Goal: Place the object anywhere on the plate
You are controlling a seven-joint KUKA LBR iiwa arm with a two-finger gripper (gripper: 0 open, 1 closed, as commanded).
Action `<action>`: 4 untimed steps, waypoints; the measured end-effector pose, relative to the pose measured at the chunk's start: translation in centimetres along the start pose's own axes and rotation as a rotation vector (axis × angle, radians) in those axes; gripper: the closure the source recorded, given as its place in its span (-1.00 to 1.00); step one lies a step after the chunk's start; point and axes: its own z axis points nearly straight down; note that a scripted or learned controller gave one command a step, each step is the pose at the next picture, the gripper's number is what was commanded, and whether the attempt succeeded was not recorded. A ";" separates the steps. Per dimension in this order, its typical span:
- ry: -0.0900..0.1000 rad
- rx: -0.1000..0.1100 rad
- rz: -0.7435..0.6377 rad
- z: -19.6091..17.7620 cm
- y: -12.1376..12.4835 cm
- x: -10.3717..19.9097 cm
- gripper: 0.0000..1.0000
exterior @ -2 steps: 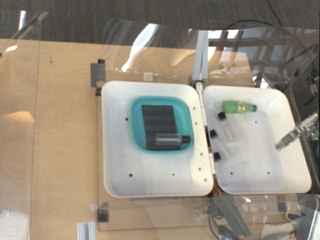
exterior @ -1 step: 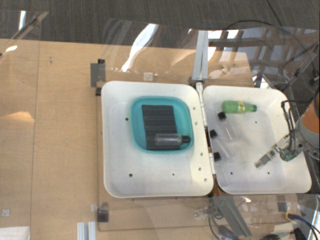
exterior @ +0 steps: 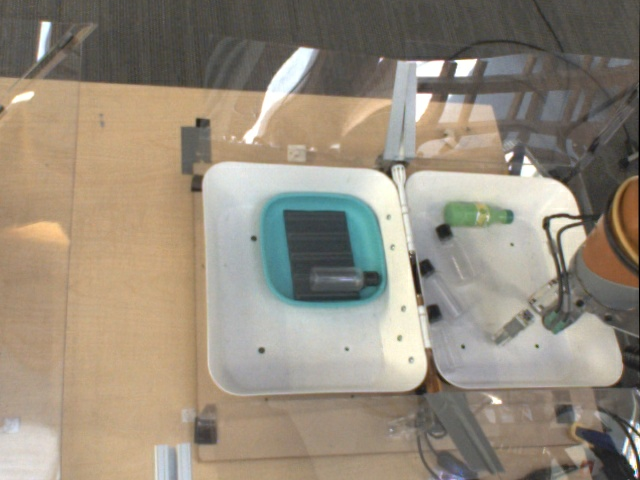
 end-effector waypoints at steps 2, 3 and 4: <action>0.007 0.007 0.269 -34.4 -0.1 -0.5 -1.00; 0.007 0.008 0.398 -34.3 -0.1 -0.5 -1.00; 0.010 0.012 0.541 -16.9 -0.3 -0.3 -1.00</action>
